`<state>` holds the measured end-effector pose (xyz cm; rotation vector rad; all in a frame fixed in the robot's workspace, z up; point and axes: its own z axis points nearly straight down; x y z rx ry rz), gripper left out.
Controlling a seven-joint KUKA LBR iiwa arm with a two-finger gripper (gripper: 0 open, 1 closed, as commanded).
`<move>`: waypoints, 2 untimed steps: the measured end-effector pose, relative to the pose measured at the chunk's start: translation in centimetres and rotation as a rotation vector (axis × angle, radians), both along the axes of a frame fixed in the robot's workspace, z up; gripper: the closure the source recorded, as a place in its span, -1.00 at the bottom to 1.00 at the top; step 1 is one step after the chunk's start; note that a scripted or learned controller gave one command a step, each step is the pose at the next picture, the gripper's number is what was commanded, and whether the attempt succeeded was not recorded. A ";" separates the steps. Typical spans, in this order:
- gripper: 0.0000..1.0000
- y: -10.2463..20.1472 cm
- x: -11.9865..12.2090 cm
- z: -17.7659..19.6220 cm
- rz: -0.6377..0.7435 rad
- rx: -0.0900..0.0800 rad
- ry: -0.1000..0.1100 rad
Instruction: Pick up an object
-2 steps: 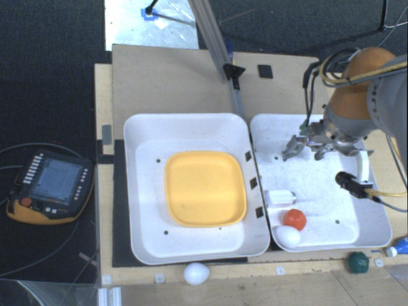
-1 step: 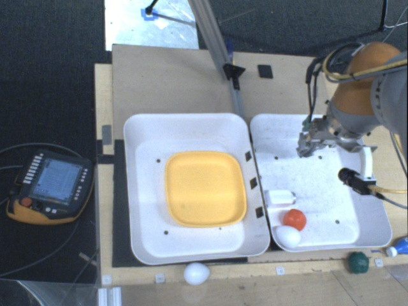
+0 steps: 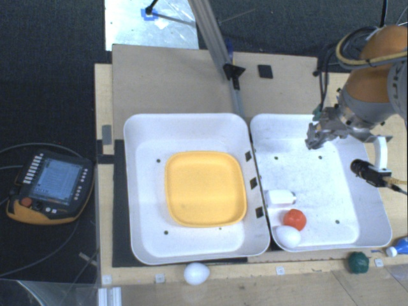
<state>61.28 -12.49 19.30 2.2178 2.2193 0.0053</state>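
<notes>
Arm (image 3: 373,69) reaching in from right, jaws (image 3: 315,136) hovering over upper part of right bin (image 3: 331,171), near its back wall. Cannot tell whether clenched or released; nothing visibly sitting in them.

Orange ball (image 3: 294,219) lying in right bin's near-left corner, touching white egg-shaped object (image 3: 287,236) just below it; small white block (image 3: 280,197) sitting just above the ball. All three lying well apart from jaws.

Yellow square plate (image 3: 206,187) sitting in middle of left bin (image 3: 143,171).

Second white egg (image 3: 196,273) lying on surface (image 3: 172,81) outside bins, by left bin's front rim. Dark green ball (image 3: 358,262) resting off right bin's near-right corner.
</notes>
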 end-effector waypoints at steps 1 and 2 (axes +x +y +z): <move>1.00 0.0 0.1 5.3 0.000 0.000 0.000; 1.00 5.6 0.1 4.1 0.004 0.002 0.005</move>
